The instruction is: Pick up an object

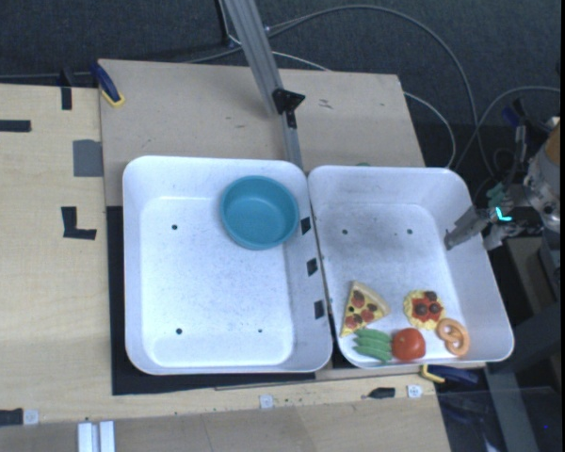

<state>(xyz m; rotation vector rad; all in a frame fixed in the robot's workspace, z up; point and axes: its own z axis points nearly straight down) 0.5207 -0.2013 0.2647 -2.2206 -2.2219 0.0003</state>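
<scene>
the jaws (463,231) hang over the right bin's (386,238) far-right rim; their spread can't be told.

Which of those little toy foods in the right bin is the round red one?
The tomato, at the bin's front edge. It is plain red and ball-shaped, between the green pods and the pretzel.

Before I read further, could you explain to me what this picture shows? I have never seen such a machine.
One camera looks down at a slant on a wooden bench with two shallow white bins. The left bin holds a blue bowl. The right bin holds toy food in its near corner: a pizza slice, something green, a red tomato, a small tart and a pretzel. The robot arm reaches in from the picture's right; its gripper is at the right bin's edge, and nothing is visibly held in it.
</scene>
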